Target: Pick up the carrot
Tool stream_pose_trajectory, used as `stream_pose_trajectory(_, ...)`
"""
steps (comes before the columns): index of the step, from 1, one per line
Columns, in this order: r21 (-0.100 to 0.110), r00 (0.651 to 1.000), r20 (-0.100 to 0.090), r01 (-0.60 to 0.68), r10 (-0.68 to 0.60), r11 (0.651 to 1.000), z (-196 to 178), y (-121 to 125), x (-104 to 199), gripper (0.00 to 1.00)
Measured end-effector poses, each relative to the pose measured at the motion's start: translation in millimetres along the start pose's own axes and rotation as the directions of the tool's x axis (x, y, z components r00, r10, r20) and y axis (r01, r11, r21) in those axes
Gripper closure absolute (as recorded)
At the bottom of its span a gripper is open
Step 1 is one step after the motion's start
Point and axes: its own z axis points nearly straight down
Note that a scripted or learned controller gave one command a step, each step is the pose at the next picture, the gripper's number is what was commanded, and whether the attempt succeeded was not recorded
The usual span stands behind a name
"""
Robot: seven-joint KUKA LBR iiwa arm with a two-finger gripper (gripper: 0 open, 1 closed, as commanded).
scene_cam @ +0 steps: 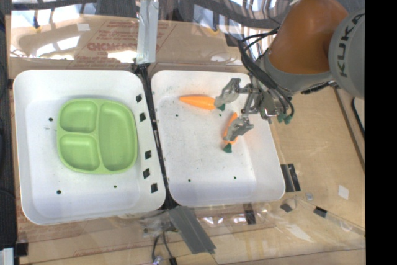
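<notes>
Your hand [236, 110] hangs over the right-hand white bin [186, 186], reaching in from the arm's side. Its two fingers [228, 94] are spread wide apart, one toward the far side of the bin and one toward the near side, and nothing sits pinched between them.

You have two carrots down there. The larger carrot [196, 101] lies flat on the bin floor just beyond the far finger, its green end touching or nearly touching that fingertip; you cannot tell which from this angle. The smaller carrot [229, 131] lies right under the near finger, which covers part of it, so its full length is hard to make out; only orange slivers and a green tip show.

Cables and the wrist [267, 102] crowd the space behind the hand and hide the bin's rim there. The grey arm with its orange band [307, 34] is cut off at the picture's edge.

Well away from the hand, the other bin [37, 195] holds a green divided plate [98, 135]. Both bins rest on the desk [322, 158].
</notes>
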Motion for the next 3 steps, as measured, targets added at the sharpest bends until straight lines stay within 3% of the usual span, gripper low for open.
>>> stream_pose_trajectory(1,-0.002,0.968,-0.007,-0.251,0.251,0.968,126.3,-18.3,-0.8,0.0)
stream_pose_trajectory(2,-0.002,0.975,0.004,-0.223,0.223,0.975,140.4,-28.6,8.9,0.0)
stream_pose_trajectory(3,-0.002,0.935,0.004,-0.354,0.354,0.935,139.8,-19.6,-26.8,0.0)
